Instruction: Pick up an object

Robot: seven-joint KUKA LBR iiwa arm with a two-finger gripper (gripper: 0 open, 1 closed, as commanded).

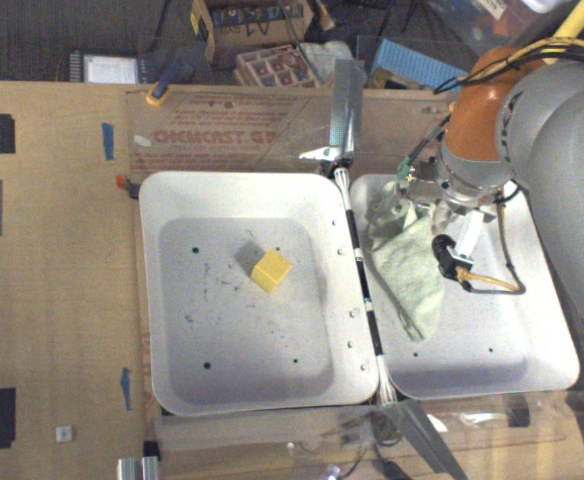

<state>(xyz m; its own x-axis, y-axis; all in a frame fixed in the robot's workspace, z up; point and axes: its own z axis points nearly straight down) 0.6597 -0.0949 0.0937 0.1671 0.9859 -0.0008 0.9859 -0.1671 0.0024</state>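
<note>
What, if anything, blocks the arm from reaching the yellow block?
Likely yes, nothing blocks it: the yellow block lies alone in the left bin, open from above. The gripper hangs over the cloth in the right bin.

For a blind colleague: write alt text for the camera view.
The robot's hand hangs over a pale green cloth in the right bin; a yellow cube lies in the left bin.

A tan bench point(52, 268) bears a left bin point(154, 298) beside a right bin point(517, 353).
</note>
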